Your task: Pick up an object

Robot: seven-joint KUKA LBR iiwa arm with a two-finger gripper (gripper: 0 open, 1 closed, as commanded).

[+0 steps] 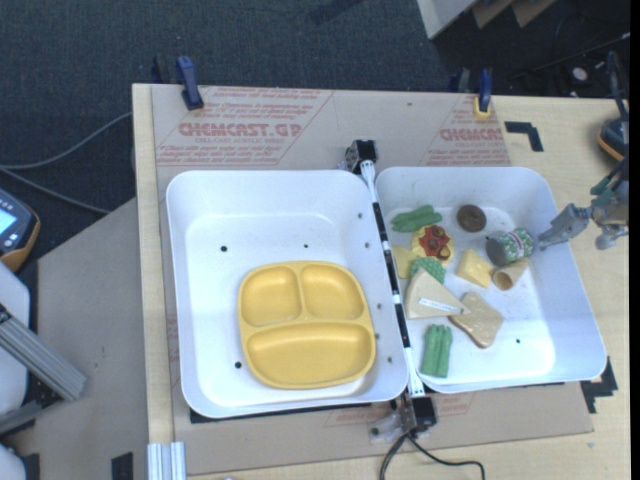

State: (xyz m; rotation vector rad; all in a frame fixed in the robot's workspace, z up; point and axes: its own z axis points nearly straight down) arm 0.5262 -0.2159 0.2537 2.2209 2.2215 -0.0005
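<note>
Reaching in from right — pincer [553,233] low over right bin [560,298] edge; finger state unclear.

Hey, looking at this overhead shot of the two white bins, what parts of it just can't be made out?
- Gripper, camera view: small and blurred at the right bin's rim; open or shut cannot be told.
- Grey arm: cut off by the right edge.
- Small green-and-white item by the gripper: too blurred to identify; contact unclear.
- Pile of toy food: pieces overlap, hiding lower ones.
</note>
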